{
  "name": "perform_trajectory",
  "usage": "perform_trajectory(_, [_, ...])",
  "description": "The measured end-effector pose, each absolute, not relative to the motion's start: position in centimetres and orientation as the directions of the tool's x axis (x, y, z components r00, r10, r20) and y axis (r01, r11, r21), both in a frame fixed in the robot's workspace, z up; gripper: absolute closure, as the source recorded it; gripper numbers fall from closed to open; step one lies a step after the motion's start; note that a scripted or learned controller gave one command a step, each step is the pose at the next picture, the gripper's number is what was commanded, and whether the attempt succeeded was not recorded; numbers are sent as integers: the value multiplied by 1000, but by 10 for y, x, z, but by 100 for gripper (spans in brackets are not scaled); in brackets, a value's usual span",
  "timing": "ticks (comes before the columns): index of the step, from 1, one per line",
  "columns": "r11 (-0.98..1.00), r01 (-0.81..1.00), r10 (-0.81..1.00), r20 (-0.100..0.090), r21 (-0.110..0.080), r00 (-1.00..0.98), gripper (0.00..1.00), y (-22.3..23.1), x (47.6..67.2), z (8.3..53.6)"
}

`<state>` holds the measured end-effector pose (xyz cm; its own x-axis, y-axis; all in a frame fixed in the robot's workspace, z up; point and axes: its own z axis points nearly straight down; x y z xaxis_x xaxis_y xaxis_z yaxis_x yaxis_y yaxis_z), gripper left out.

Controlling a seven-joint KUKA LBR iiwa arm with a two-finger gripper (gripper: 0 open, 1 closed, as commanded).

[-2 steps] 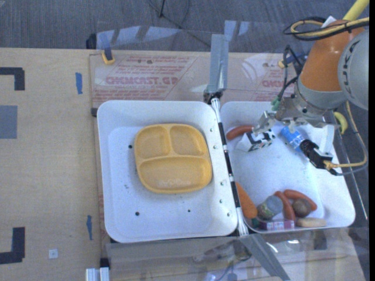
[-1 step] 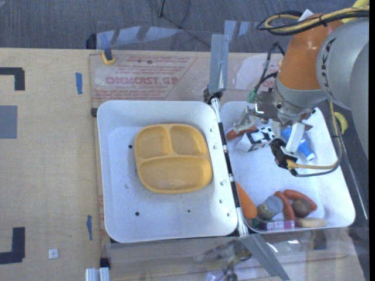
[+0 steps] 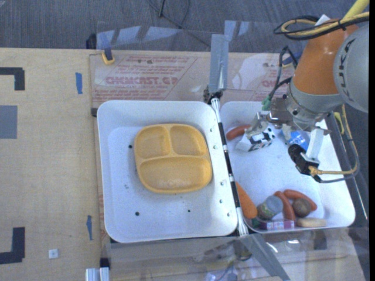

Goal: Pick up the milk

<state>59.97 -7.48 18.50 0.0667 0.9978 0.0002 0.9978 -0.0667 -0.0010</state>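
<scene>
Apparently the milk [image 3: 261, 138], a small cow-patterned carton, lies tilted in the right bin's [image 3: 345, 206] upper part beside a red sausage [image 3: 235, 132]. Just right of it hovers the hand [image 3: 280, 122]; whether it grips anything I cannot tell. Approach stage, I judge: next, closing squarely on the carton.

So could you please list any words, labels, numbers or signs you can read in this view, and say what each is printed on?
"CHUMCAST" or similar, then more blurred letters: red print on the cardboard sheet behind the left bin; the reading is uncertain.
A fainter red line above it on the same cardboard: too blurred to read.
Black-and-white patterned milk carton in the right bin: no legible text.
Yellow divided plate: no text.
</scene>
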Motion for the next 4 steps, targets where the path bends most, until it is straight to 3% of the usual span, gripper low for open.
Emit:
perform_trajectory(1, [97, 995, 995, 0, 2, -97, 0, -93, 600, 90])
perform_trajectory(2, [95, 996, 996, 0, 5, -95, 100, -93, 601, 100])
perform_trajectory(3, [341, 940, 940, -4, 4, -341, 100, -149, 632, 408])
perform_trajectory(4, [310, 951, 951, -2, 3, -310, 100, -73, 581, 385])
